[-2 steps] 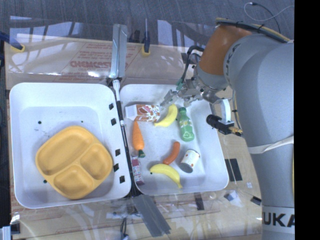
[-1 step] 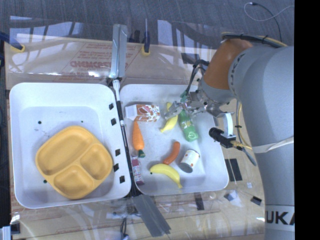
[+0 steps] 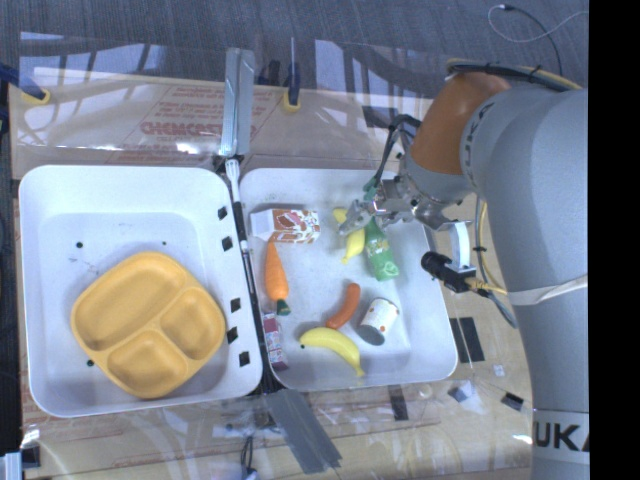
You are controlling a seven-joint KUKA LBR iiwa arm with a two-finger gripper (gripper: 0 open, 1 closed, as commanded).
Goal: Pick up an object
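The end effector (image 3: pixel 372 208) hung low over the back of the right bin (image 3: pixel 425 358), and whether it was spread or pressed together could not be told. A green bottle (image 3: pixel 381 255) lay directly under and just in front of it, with a small yellow piece (image 3: pixel 352 243) touching the bottle's left side. Left of the bottle lay a brown-and-white carton (image 3: pixel 296 225) and a carrot (image 3: pixel 276 276). Nearer the front edge sat a sausage (image 3: pixel 344 304), a white cup (image 3: pixel 378 319) and a banana (image 3: pixel 333 345). The left bin (image 3: pixel 50 368) held a yellow divided plate (image 3: pixel 146 323).
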